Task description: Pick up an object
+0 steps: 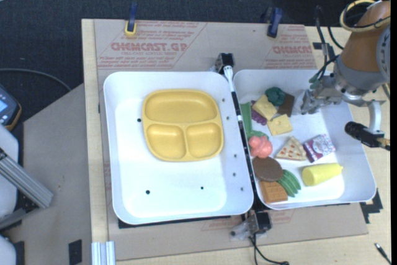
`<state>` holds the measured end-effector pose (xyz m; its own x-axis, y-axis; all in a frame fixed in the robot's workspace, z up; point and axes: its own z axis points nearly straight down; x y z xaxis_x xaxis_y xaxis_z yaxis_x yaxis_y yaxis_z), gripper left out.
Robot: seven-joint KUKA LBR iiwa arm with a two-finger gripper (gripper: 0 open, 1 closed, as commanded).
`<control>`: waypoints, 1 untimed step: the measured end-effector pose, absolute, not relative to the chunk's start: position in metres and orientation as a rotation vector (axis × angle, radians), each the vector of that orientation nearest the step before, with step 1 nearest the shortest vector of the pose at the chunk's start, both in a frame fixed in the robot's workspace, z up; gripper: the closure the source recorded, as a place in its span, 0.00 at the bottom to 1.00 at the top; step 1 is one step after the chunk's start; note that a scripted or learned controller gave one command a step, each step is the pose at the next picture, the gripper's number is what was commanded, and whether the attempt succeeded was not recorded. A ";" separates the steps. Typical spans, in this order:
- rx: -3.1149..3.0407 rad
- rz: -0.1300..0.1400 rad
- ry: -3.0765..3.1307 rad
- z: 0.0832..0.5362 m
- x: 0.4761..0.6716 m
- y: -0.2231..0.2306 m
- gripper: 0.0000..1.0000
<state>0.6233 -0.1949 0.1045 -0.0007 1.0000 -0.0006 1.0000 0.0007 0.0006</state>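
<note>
- Bench (186,40): brown board printed with red lettering, bearing two shallow white bins side by side
- Clamps: one yellow and blue (131,24) on the board's far edge at left, one blue (273,23) on the same edge further right
- Left bin (124,152): white, with a few small dark dots on its floor
- Yellow tray (183,123): three compartments, one long at the far side and two smaller at the near side; lies in the far half of the left bin
- Right bin (360,177): white, touching the left bin along the middle seam; holds all the toy food
- Green strip (246,119): lies along the right bin's left wall
- Yellow cheese wedges (265,108): two, near the far left of the bin, a dark green piece (275,96) just beyond them
- Pink piece (260,145): rounded, below the cheese
- Brown disc (267,169) and tan slab (275,190): near left corner, with a green pod (290,180) beside them
- Pizza slice (289,150): centre of the bin
- Purple and white packet (319,146): just right of the slice
- Yellow corn cob (321,174): lying on its side near the front wall
- My gripper (312,102): hanging over the far part of the right bin, just right of the cheese; nothing visible between my fingers, and I cannot tell how far apart they stand
- My arm (366,53): grey with orange band, entering from the right
</note>
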 end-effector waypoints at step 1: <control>2.216 0.004 2.217 0.169 0.623 -0.196 1.00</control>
<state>0.6228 -0.1962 0.1686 -0.0002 1.0000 -0.0030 1.0000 0.0003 0.0067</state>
